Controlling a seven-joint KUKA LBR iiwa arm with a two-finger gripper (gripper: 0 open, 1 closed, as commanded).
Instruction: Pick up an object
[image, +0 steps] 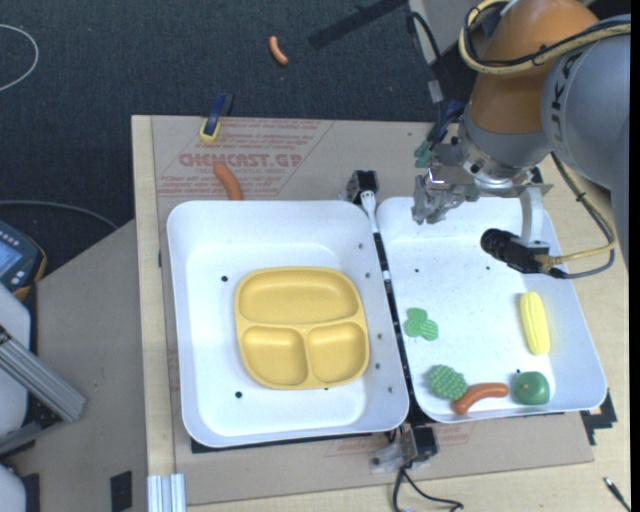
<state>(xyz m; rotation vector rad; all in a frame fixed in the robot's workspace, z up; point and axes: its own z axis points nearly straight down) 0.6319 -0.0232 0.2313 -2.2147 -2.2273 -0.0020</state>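
Observation:
My gripper (431, 207) hangs over the far left corner of the right bin (470, 285), open, with nothing between its fingers. The toy foods lie well in front of it in that bin. A yellow corn cob (535, 322) rests by the right wall. A small green broccoli piece (421, 325) sits near the left wall. Along the front edge lie a bumpy green vegetable (446, 380), an orange sausage (480, 396) and a round green fruit (531, 387).
The left bin (200, 300) holds a yellow divided tray (300, 327). A black fitting with a cable (510, 250) sticks out over the right bin's far side. On the bench behind the left bin lie another orange sausage (229, 181) and a blue and yellow clip (213, 118).

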